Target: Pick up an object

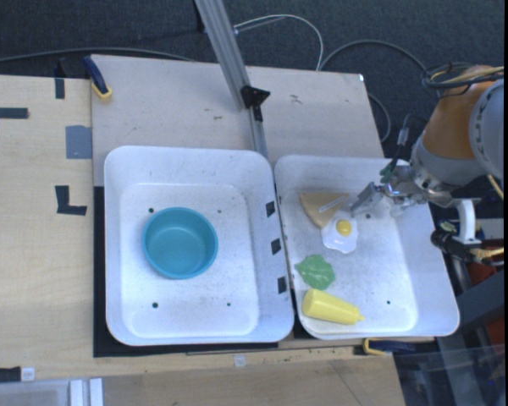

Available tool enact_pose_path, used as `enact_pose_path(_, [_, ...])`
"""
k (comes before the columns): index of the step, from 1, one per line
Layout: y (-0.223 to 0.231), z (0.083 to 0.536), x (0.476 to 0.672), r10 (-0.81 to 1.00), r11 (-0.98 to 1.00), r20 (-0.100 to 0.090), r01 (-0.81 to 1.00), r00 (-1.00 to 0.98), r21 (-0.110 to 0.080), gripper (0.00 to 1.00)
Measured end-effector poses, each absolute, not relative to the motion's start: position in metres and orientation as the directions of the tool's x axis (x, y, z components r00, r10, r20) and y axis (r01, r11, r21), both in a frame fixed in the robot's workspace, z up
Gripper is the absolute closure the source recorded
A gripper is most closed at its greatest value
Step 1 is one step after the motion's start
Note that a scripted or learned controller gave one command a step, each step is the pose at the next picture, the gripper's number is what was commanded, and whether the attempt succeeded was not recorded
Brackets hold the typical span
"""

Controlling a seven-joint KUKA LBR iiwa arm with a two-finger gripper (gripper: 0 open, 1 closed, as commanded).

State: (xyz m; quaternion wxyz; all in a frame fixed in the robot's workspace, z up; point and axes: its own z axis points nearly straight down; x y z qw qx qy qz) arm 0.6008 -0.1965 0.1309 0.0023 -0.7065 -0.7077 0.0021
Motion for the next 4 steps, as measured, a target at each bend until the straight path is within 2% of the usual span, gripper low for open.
enact_pose_path(1, [-0.195,0.090,0.603,1.000,0.001,-0.001,1.000,-0.001,0.006,0.00])
enact_pose_path(2, [-0.195,0.098,0.601,1.000,0.003,0.001,1.000,-0.003,-0.002,1.00])
enact_pose_path(4, [-0.209,0.210,0.615,1.000,0.001,-0.002,1.000,-0.001,0.006,1.00])
